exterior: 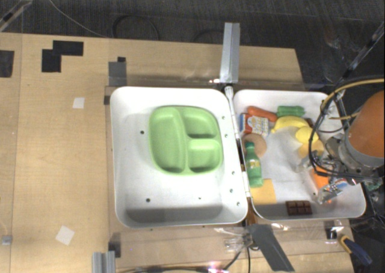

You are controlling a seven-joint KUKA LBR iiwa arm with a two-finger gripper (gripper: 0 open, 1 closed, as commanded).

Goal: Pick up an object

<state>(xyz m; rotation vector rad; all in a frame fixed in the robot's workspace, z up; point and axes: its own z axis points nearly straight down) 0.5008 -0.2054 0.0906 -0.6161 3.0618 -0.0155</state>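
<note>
Low at the right bin's [355, 208] crowded edge, the pincer [328, 192], its grip state impossible to tell, risks snagging the wall or missing.

Glossy white plastic bins [129, 145]; matt green plastic tray [183, 139]; pale wood-grain bench [54, 163].

bench [54, 163]: wood | bears: left bin [129, 205]; right bin [355, 208]

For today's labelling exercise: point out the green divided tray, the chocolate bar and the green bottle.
green divided tray [183, 139], camera view, centre ridge between compartments
chocolate bar [298, 208], camera view, middle of bar
green bottle [253, 166], camera view, bottle's body
</note>
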